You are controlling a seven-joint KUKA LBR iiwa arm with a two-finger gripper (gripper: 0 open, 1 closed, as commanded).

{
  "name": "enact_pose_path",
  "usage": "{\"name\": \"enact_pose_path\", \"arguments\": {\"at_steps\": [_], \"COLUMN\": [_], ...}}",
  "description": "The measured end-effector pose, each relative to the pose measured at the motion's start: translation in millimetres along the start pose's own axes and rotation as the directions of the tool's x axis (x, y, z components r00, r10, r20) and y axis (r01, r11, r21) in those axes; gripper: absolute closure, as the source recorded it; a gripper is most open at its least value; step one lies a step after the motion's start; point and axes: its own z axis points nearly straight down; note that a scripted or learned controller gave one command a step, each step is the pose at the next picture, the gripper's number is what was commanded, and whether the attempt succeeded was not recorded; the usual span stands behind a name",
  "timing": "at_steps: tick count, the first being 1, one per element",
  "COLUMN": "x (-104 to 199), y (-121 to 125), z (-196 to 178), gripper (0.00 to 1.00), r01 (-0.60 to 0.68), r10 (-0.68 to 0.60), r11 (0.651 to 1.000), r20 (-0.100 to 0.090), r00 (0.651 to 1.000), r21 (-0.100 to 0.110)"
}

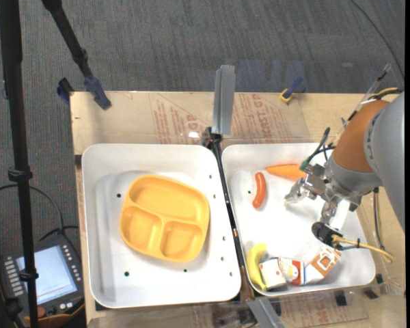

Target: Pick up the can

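Observation:
A small white and red item (295, 273) that may be the can lies near the front edge of the right bin (240, 157), between a white carton (273, 273) and an orange and white box (324, 260). It is too small to tell for sure. My gripper (297, 194) hangs over the middle of the right bin, just below an orange carrot (285, 171) and to the right of a red sausage (259, 189). It is well behind the cluster at the front. Nothing shows in its grasp.
A yellow banana (257, 258) lies beside the carton at the bin's front left. The left bin (96, 183) holds a yellow divided plate (165, 217). A yellow cable (362, 246) trails from the wrist over the right bin's front right.

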Motion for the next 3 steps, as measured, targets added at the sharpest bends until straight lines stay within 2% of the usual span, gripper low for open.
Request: {"name": "enact_pose_path", "arguments": {"at_steps": [1, 2, 3], "x": [10, 10, 77], "y": [57, 57, 11], "z": [-1, -10, -106], "gripper": [0.00, 1.00, 1.00], "r01": [-0.097, -0.091, -0.100], "r10": [0.097, 0.091, 0.100], "r11": [0.995, 0.996, 0.995], "r20": [-0.007, -0.002, -0.002], "r00": [0.995, 0.996, 0.995], "r21": [0.004, 0.003, -0.003]}}
